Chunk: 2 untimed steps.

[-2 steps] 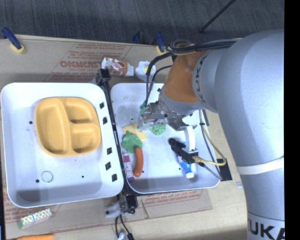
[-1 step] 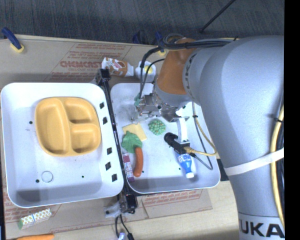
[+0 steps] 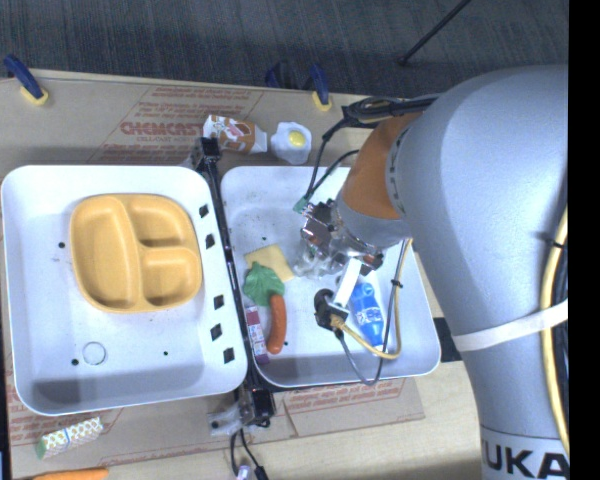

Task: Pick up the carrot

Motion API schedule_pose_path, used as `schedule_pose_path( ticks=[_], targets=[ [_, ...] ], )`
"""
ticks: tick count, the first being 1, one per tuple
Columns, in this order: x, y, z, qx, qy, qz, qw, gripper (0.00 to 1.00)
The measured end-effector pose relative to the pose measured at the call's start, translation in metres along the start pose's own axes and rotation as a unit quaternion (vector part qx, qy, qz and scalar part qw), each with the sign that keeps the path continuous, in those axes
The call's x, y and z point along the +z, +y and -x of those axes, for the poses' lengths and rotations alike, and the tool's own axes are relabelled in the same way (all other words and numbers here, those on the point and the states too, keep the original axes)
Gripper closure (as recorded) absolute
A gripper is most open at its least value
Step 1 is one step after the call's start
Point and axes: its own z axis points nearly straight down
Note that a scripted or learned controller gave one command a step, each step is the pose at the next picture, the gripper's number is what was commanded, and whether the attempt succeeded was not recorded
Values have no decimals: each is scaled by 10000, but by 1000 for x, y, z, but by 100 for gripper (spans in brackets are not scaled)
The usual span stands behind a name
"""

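The carrot (image 3: 275, 323) lies in the right bin (image 3: 242, 196), close to its left wall. It is a short orange root with a green leafy top (image 3: 263, 280) that points to the far side. My gripper (image 3: 317, 256) hangs over the middle of the same bin, just right of the carrot's top and apart from it. The grey arm with its orange band (image 3: 375, 183) comes in from the right and hides the bin's right part.
A pale yellow wedge (image 3: 268, 259) lies just beyond the carrot's top. A blue packet (image 3: 368, 310) rests right of the carrot. The left bin (image 3: 40, 368) holds a yellow divided tray (image 3: 135, 250). Behind the bins stand a small carton (image 3: 230, 133) and a white-and-yellow piece (image 3: 292, 141).
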Motion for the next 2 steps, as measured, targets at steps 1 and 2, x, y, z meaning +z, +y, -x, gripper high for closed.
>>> schedule_pose_path(
  ticks=[1, 2],
  targets=[
    [-207, -48, 8, -621, 0, 30, 9981, 100],
    [-207, -48, 8, -620, 0, 21, 9981, 0]
  ],
)
